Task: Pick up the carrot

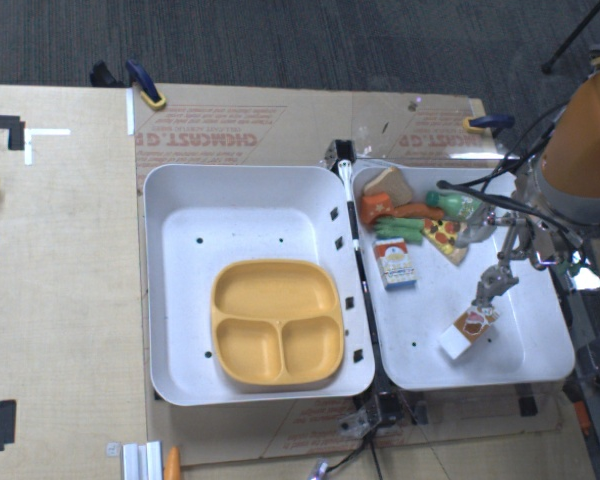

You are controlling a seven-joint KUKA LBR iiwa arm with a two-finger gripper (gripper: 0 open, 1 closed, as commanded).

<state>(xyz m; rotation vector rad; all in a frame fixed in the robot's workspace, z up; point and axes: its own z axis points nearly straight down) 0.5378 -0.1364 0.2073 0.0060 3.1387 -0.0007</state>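
Nearest the camera, at the bench's front edge, lie a small white bracket with an orange tip beside it and a bundle of dark cables below the seam between the two bins. Just beyond them the left bin holds a yellow divided plate.

The gripper hangs low over the right bin, reaching in from the right on the grey arm with its orange band. Whether its fingers are spread or closed cannot be told at this size; nothing can be seen between them. Directly below the gripper, toward the camera, lies a small brown-and-white carton, close enough that it may be touching the tip.

The carrot lies well away from the gripper, up and to its left in the bin's far corner, beside a tan wedge like a bread slice. It sits in a cluster with a green pod, a green bottle and a pizza slice. A small red-and-blue box rests between that cluster and the gripper, to its left.

By this showing the task is hardly begun: the carrot rests untouched, and the gripper would have to cross to the far corner, descend among crowded neighbours and close on it.

The bins stand on a brown cardboard sheet held by blue clamps, laid on a pale wooden bench; dark carpet lies beyond.
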